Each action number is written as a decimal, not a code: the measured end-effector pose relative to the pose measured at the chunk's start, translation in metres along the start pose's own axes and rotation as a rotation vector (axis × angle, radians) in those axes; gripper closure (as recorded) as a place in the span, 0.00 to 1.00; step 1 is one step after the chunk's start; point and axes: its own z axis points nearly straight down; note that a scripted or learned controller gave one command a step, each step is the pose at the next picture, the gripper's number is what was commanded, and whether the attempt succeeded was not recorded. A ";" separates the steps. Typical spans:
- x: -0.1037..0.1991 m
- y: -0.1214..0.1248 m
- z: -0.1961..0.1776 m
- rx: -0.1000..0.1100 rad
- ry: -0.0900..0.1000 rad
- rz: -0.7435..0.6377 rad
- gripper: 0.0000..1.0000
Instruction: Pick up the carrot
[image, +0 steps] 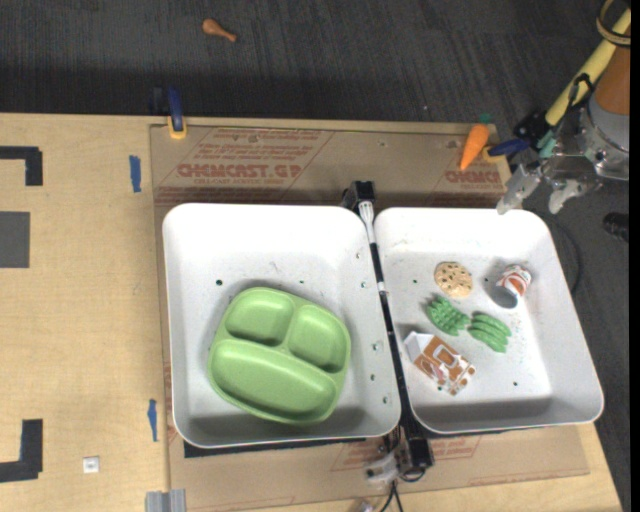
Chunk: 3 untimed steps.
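Carrot (474, 146) lies on CHEMCAST board (240, 160) — gripper (534, 190) near it.

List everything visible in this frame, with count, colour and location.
carrot: one, orange with green top, on the board behind the right bin, outside it
divided plate: one, green, in the left bin
cookie: one, tan with dark spots, right bin
small can: one, white and red, right bin, lying on its side
leafy pieces: two, green, right bin centre
packet: one, orange and white, right bin front
bins: two, white, side by side
small orange object: one, on the dark floor
pincer: one, grey, above the right bin's back right corner, fingers apart
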 end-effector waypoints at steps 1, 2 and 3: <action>-0.028 0.002 0.011 -0.003 -0.002 0.088 0.00; -0.017 0.002 0.079 0.003 0.000 0.403 0.00; -0.018 -0.009 0.066 0.000 0.000 0.897 0.00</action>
